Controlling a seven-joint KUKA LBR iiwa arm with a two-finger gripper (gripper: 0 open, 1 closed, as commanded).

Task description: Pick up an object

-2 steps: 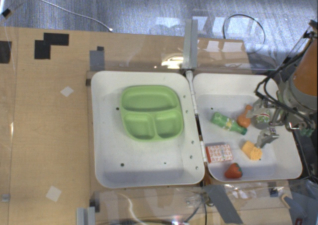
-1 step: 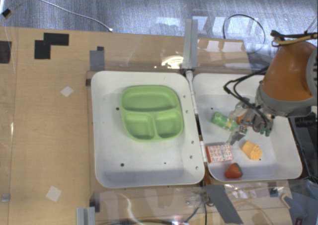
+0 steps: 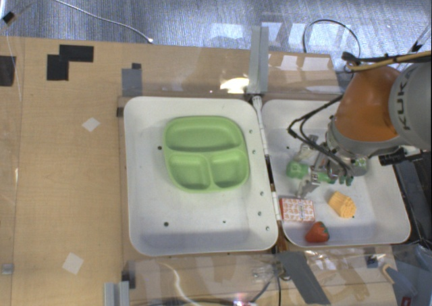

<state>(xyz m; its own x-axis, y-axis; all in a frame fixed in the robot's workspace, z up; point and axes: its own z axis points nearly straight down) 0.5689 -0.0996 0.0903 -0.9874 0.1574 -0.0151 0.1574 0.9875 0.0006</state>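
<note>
Bench (image 3: 61,183): light brown top carrying two shallow white bins set side by side, touching along their inner walls.
Left bin (image 3: 145,230): holds one thing, a green divided tray (image 3: 204,153) with three compartments, lying flat near the bin's middle, a little toward its far edge.
Right bin (image 3: 385,227): holds four small things, all in its near half and toward its left wall.
Green object (image 3: 295,169): one small green piece beside the left wall, just beside the gripper's tip; whether they touch cannot be told.
Patterned packet (image 3: 297,209): one flat red-and-white square at the near left corner, against the dividing wall.
Strawberry (image 3: 317,232): one red piece at the near edge, just beside the packet.
Yellow piece (image 3: 342,205): one yellow-orange chunk near the bin's middle, apart from the strawberry and packet.
Arm (image 3: 368,105): one, grey with an orange band, reaching in from the right edge over the right bin.
Gripper (image 3: 317,175): one, low over the right bin between the green object and the yellow piece; cables and fittings crowd it, so its state cannot be told.
</note>
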